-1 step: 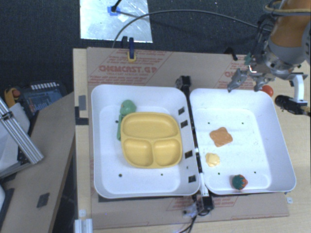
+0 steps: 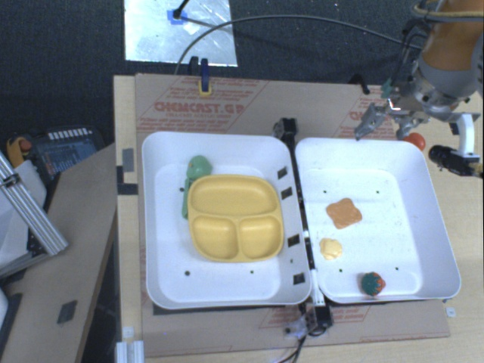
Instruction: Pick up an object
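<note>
The right bin (image 2: 423,225) holds a flat orange piece (image 2: 344,213), a small pale yellow lump (image 2: 330,248) and a green ball with red patches (image 2: 371,283) near its front edge. In the left bin (image 2: 162,225) a yellow divided plate (image 2: 234,218) lies partly over a green object (image 2: 195,174). My gripper (image 2: 386,127) hangs over the far rim of the right bin, its fingers spread and nothing between them. A small red-orange object (image 2: 414,139) sits just right of the gripper at the bin's far right corner.
A black hinge strip (image 2: 296,203) runs between the two bins. A foil sheet (image 2: 180,20) lies on the dark floor at the back, with a cable arcing across. A yellow-blue clamp (image 2: 203,76) stands behind the left bin. A metal rail (image 2: 30,210) lies at the left.
</note>
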{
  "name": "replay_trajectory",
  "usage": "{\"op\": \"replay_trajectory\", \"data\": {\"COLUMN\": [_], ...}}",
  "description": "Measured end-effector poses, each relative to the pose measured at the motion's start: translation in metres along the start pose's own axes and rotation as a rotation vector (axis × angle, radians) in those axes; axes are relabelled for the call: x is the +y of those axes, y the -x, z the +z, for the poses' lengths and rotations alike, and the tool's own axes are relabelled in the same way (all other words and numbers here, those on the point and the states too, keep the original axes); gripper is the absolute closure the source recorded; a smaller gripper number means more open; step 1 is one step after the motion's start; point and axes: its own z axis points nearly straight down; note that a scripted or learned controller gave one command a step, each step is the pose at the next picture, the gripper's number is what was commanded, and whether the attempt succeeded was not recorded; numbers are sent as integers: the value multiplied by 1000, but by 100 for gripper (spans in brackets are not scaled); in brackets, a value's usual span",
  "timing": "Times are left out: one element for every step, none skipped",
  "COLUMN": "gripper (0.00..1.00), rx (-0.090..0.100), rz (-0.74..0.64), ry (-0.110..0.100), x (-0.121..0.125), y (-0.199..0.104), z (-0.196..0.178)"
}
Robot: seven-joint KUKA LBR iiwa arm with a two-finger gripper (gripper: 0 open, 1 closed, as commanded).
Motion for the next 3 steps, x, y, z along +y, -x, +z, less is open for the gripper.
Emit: {"op": "replay_trajectory", "data": {"gripper": [0,0,0], "rx": [-1,0,0], "rz": [2,2,3], "ry": [-2,-3,-3], "x": [0,-3,-7], "y": [4,2,11], "z": [42,84,135]}}
